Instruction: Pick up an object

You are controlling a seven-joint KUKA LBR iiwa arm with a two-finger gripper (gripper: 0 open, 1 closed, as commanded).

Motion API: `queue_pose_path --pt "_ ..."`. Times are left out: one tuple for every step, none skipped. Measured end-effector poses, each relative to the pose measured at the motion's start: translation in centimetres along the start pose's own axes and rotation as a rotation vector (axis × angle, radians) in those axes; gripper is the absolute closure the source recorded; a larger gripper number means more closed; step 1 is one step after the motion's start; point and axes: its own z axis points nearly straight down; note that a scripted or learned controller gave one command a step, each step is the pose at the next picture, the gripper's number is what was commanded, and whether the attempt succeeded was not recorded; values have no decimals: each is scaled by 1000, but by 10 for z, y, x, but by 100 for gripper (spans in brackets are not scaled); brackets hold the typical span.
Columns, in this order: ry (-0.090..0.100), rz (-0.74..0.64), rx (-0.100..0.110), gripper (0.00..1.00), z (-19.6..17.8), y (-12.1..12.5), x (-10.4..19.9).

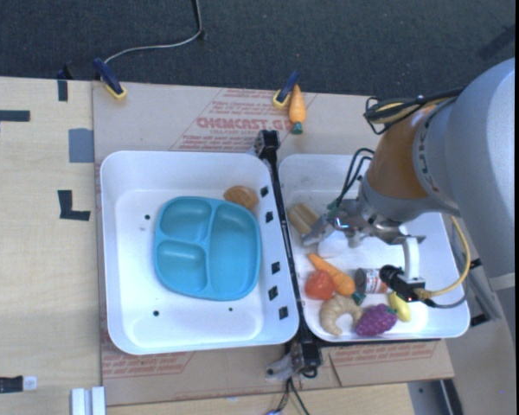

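Below, a cardboard-topped bench (199, 128) bears two shallow white bins: the left bin (125, 232) holds a blue divided plastic plate (208, 247), the right bin (445, 318) my gripper (324, 230). Whether my fingers are spread, I cannot tell. Just beneath lies an orange toy carrot (331, 272), slanting toward purple grapes (375, 320).

You've got two shallow white plastic bins (121, 232), one blue three-compartment plate (208, 247), two orange toy carrots (331, 271), one purple grape bunch (375, 320), one beige croissant (337, 315), one red tomato (318, 285).
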Motion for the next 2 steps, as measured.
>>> queue_pose_path --pt "-1 3 3 0 -79 -20 -126" --pt "4 0 7 0 -28 -75 -58"
